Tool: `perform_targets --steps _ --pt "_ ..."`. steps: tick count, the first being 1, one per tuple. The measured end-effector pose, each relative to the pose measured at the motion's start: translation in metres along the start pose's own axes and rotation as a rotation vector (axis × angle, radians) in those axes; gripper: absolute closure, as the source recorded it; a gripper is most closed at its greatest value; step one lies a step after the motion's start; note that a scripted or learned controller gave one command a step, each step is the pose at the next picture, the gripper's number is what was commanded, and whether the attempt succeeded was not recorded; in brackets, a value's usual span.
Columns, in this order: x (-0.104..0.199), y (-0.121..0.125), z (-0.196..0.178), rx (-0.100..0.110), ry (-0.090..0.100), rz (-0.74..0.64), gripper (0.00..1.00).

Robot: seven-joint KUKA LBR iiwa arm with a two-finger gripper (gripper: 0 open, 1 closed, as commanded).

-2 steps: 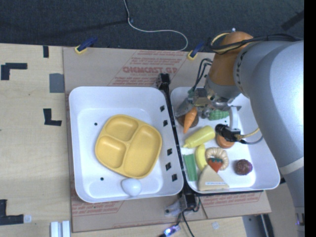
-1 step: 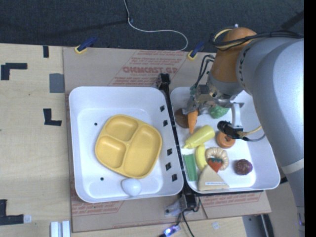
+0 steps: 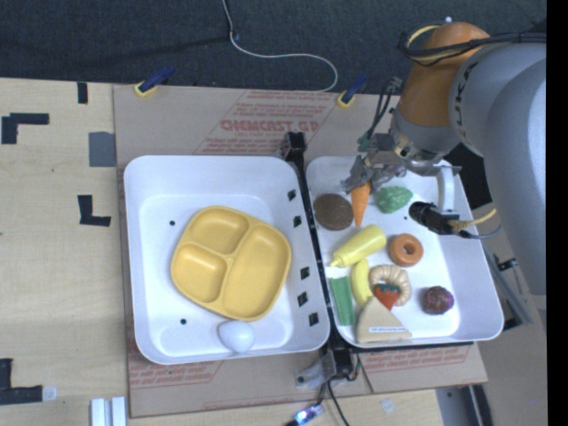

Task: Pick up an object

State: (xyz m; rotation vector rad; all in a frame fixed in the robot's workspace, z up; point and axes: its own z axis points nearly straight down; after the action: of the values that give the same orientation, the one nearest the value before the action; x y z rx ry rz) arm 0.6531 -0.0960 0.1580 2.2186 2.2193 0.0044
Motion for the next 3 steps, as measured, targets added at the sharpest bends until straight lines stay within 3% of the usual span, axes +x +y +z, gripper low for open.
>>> perform_targets --steps 1,2,3 --pt "0.003 0.001 -0.064 -0.001 0.0 -0.002 1.0" --pt "0.004 0.001 -0.066 0.005 0.001 -0.001 1.0" --pt "0.027 -0.057 -0.065 0.01 0.001 -0.001 1.0"
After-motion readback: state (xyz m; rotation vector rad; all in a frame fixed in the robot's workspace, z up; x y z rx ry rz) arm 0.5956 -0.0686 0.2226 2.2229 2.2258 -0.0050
